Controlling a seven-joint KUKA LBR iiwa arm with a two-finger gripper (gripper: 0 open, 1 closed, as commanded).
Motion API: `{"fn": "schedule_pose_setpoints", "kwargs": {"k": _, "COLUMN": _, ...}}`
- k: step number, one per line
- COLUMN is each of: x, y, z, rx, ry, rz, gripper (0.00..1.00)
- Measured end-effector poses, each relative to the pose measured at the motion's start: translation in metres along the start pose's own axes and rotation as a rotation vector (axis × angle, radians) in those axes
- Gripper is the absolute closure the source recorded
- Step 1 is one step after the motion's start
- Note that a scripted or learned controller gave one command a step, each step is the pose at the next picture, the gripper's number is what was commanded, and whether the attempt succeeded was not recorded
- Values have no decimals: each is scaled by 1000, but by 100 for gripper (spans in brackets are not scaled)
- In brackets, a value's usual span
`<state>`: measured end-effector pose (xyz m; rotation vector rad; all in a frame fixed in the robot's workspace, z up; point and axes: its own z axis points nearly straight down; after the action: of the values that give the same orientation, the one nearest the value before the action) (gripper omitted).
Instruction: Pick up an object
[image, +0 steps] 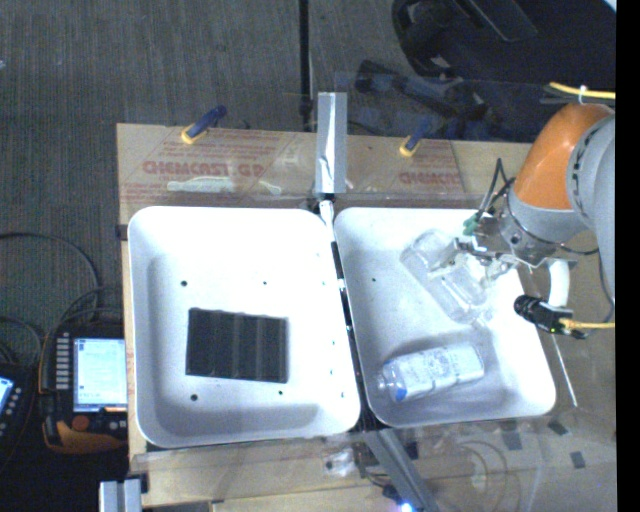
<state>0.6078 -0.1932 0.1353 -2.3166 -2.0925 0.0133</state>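
Presently, you have the grey arm with its orange band (552, 170) reaching in over the far right corner of the right shallow white bin (520, 400). Its two-finger gripper (478, 245) sits low above that bin's far half, just beside or touching a clear crumpled plastic cup (445, 272) that lies tilted on the floor. How wide the tool stands, and whether it has hold of the cup, you cannot tell from this slant.

Note a clear plastic bottle with a blue cap (432, 371) lying on its side near the bin's near wall, cap to the left, well apart from the gripper. Open floor runs between bottle and cup, and along the left wall.

Next door, the left shallow white bin (150, 250) holds a flat black ribbed rectangular panel (237, 345) near its centre, with bare floor on every side. Both bins meet along a narrow seam.
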Motion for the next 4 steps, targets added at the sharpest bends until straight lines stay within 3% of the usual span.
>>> {"fn": "schedule_pose_setpoints", "kwargs": {"k": 1, "x": -19, "y": 15, "z": -87, "rx": -21, "ry": -9, "rz": 79, "gripper": 0}}
{"fn": "schedule_pose_setpoints", "kwargs": {"k": 3, "x": -16, "y": -72, "z": -85, "rx": -19, "ry": -9, "rz": -56, "gripper": 0}}
{"fn": "schedule_pose_setpoints", "kwargs": {"k": 4, "x": -21, "y": -70, "z": -49, "rx": -19, "ry": -10, "rz": -302, "gripper": 0}}
